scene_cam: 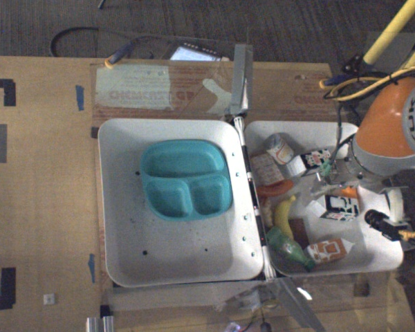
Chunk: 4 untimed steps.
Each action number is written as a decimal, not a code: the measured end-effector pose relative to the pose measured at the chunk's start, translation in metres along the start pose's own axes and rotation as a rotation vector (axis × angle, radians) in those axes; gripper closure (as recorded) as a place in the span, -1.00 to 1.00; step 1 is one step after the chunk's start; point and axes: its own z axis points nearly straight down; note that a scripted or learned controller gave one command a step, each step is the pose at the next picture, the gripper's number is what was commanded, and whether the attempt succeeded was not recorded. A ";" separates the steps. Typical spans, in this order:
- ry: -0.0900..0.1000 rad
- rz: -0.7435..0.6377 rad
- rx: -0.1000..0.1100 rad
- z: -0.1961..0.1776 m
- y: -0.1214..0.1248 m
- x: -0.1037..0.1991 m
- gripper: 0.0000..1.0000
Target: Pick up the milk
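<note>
Here the claw [330, 182] hangs low in the right bin [391, 254], its grip unreadable, just above what looks like the milk [340, 208]; open floor lies lower right, clutter crowds the left wall.

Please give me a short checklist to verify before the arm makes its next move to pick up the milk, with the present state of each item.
1. Milk carton lies in the right bin: ok.
2. Gripper is over the right bin, close to the carton: ok.
3. Carton between the fingers: cannot tell.
4. Room around the carton: ok on most sides; the orange carton and banana lie apart from it.
5. Left bin holds the teal divided plate, away from the arm's work: ok.
</note>
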 end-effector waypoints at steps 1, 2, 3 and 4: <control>0.001 -0.066 0.006 -0.084 0.014 0.042 1.00; 0.004 -0.215 0.010 -0.087 -0.019 0.110 1.00; 0.003 -0.041 0.012 -0.098 -0.039 0.194 1.00; 0.003 -0.171 0.012 -0.049 -0.050 0.266 1.00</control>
